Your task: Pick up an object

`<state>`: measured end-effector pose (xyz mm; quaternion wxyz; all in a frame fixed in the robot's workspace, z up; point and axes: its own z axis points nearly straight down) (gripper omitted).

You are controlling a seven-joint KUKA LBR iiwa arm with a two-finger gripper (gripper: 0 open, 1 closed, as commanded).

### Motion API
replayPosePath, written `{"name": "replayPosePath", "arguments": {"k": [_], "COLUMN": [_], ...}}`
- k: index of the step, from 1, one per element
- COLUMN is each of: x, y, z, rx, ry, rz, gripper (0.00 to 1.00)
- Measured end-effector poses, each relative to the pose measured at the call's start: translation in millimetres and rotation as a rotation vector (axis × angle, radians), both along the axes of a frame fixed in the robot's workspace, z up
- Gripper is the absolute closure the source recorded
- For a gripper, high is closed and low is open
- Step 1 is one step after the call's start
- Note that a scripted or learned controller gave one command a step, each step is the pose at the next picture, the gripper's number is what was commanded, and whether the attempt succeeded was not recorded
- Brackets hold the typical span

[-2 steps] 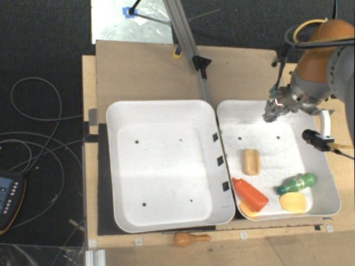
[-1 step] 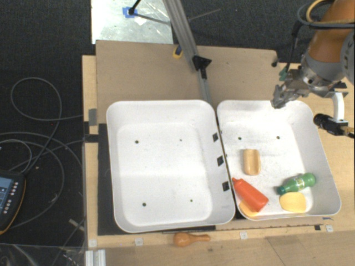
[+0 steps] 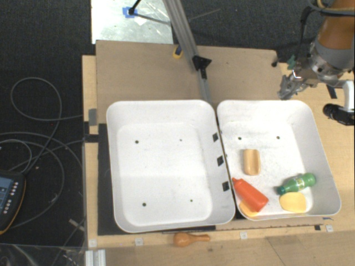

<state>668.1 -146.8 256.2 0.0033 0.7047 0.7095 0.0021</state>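
- The gripper [image 3: 288, 86] hangs above the far rim of the right bin [image 3: 316, 121]; whether it is open or closed, I cannot tell.
- Objects lie near that bin's front edge: tan block [image 3: 251, 162], red-orange piece [image 3: 249, 193], green bottle [image 3: 297, 183], yellow lemon shape [image 3: 293, 202].
- The far half of the bin is open room.
- No writing is readable.
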Motion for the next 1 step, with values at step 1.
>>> {"name": "replayPosePath", "arguments": {"k": [1], "x": [-2.1], "y": [46.2], "z": [4.6], "rx": [0.003], "ry": [0.005], "rz": [0.003], "gripper": [1.0]}}
